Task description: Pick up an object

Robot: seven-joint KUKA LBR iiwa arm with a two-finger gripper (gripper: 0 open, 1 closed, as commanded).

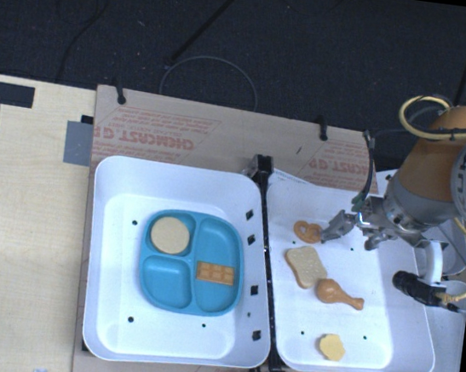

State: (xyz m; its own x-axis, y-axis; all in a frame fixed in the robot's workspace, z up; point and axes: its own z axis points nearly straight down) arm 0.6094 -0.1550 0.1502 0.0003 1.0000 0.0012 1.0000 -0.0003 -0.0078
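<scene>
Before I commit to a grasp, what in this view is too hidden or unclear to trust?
- Gripper: too small and blurred to judge.
- Croissant: contact with the gripper unclear.
- Arm: cut off at the right.
- Right bin: far corner covered by the arm.

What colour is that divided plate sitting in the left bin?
The divided plate is bright blue, seen clearly in the overhead camera view.

One fixed camera looks down aslant from above on both bins [118, 208].
</scene>
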